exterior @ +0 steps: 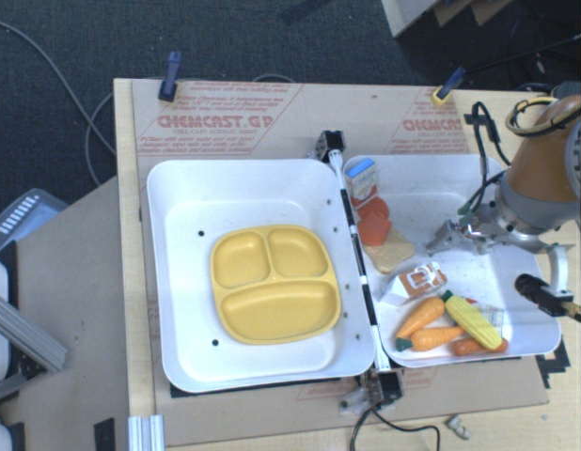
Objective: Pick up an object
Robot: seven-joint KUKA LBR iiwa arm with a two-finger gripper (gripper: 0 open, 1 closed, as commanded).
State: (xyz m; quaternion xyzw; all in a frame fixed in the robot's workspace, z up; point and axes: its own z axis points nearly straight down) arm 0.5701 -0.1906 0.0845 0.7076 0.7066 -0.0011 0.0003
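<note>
The grey arm with its orange band (544,163) reaches in from three o'clock and hangs over the right-hand shallow white bin (431,178), its two-finger gripper (457,233) low above the bin floor near the middle. Whether the gripper is released or clenched, I cannot tell; the metal parts blur together there, and nothing shows between them. Just at seven o'clock of the gripper lies a small white packet with an orange-brown print (420,279), close by but apart from it. Over at nine o'clock of the gripper, hard against the bin's left wall, sits a stack of things: a small white carton with a blue top (362,178) at the far end, a round red-orange piece (373,224) next to it, then a pale tan slab like toast (394,251). Down at the bin's six o'clock corner there's a cluster: an orange toy carrot (420,316), a second orange carrot-like piece (436,337) below it, and a yellow toy corn cob with a green end (473,320) lying across them at a slant. The left-hand shallow white bin (178,195) carries a yellow plastic tray with three compartments (274,283), flat in the middle, well apart from the arm.
</note>
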